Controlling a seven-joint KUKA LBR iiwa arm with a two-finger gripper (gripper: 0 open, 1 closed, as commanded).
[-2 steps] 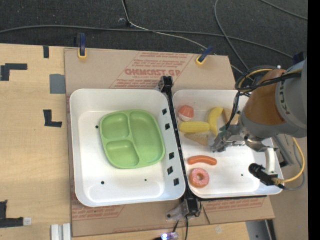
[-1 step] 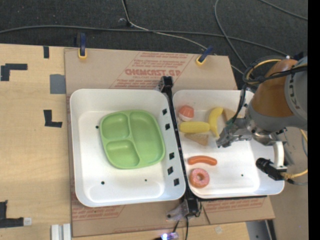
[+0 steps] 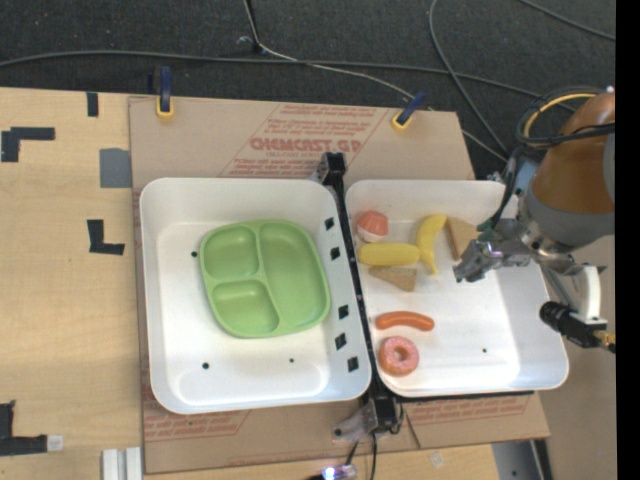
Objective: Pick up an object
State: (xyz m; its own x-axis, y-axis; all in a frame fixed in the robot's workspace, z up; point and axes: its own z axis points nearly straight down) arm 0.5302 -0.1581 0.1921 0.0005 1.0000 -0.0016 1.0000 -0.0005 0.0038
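Beside curved banana, ring-shaped donut.

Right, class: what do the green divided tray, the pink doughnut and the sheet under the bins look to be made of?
Green divided tray: probably moulded plastic, going by its even colour, soft sheen and rounded compartments.
Pink doughnut: likely a plastic or rubber toy; uniform, matte colour.
Sheet under the bins: cardboard, brown and matte, with red printing.

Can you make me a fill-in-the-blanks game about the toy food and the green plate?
1. The green plate lies in the ____ bin.
2. The donut is colored ____.
3. The hot dog lies just above the ____.
4. The claw hovers over the ____ bin.

Missing words: left; pink; donut; right
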